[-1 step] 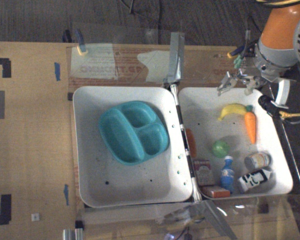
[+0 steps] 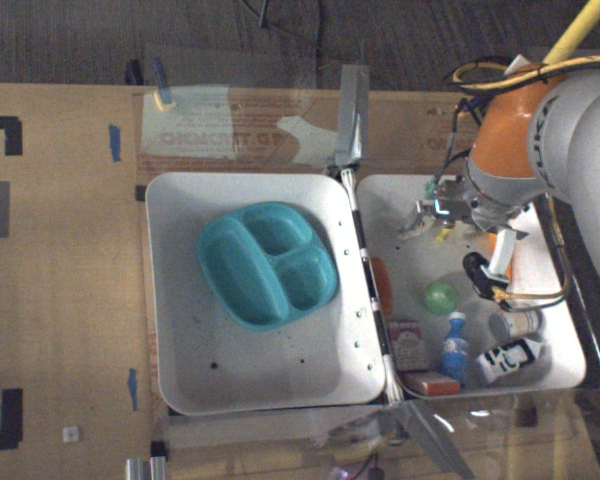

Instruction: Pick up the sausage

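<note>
The sausage [image 2: 380,284] is a slim orange-red piece lying lengthwise against the left wall of the right bin [image 2: 565,373]. My gripper [image 2: 427,216] hangs over the upper middle of that bin, up and to the right of the sausage and well apart from it. The grey arm with its orange band [image 2: 510,138] reaches in from the right. Nothing can be seen held in the gripper.
The right bin also holds a green ball [image 2: 441,296], a blue bottle [image 2: 454,346], a red and white box [image 2: 407,346], a black and white item [image 2: 510,358] and a small jar [image 2: 516,321]. A teal divided plate [image 2: 268,264] lies in the left bin [image 2: 180,358].
</note>
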Available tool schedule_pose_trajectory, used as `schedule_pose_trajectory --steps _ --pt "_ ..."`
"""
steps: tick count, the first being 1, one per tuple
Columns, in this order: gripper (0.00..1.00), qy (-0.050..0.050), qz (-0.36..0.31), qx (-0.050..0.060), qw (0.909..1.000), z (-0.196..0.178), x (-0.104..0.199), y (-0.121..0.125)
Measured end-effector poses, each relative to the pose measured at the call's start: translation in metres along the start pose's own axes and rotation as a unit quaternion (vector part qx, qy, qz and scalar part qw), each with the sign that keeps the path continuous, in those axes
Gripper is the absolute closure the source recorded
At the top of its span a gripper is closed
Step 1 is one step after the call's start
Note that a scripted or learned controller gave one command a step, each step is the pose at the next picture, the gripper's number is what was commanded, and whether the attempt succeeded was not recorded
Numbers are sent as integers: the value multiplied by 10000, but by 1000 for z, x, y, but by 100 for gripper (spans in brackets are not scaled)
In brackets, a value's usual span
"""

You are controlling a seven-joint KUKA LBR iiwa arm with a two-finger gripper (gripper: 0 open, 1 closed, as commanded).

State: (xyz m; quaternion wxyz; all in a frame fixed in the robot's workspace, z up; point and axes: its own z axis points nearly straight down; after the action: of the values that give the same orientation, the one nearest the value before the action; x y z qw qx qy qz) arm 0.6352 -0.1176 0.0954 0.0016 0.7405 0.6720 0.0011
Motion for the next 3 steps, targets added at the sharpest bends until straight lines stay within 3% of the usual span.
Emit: schedule_pose_trajectory --steps 1,2,3 --pt "0 -4 789 22 9969 9 0 32" --pt "0 5 -139 24 9999 -12 0 14" --pt "0 2 1304 10 9915 8 2 5"
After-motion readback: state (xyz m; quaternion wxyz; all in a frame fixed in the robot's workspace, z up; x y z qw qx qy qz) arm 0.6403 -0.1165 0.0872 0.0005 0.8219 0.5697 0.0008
